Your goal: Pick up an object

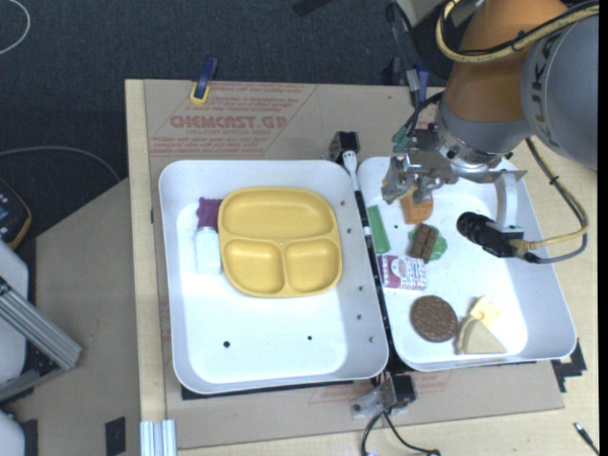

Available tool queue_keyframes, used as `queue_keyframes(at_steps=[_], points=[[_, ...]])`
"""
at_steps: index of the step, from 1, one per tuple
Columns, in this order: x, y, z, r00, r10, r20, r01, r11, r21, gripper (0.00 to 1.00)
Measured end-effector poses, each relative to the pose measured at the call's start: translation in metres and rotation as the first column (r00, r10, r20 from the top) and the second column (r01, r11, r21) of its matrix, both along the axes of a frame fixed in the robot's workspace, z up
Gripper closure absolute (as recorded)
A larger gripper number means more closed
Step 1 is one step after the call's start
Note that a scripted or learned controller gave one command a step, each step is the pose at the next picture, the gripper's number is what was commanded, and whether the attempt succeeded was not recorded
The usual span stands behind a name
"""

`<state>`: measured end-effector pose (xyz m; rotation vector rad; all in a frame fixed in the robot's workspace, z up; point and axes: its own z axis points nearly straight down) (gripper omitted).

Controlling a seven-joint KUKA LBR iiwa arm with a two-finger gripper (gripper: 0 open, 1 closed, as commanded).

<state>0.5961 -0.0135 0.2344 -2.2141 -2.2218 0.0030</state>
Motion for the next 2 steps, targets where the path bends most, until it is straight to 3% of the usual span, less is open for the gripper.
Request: queue_keyframes(at_steps=[2], points=[[0.0005,0.0042,-0.0042,1.000,-0.004,0.001,0.004,1.000,-0.001,1.00]])
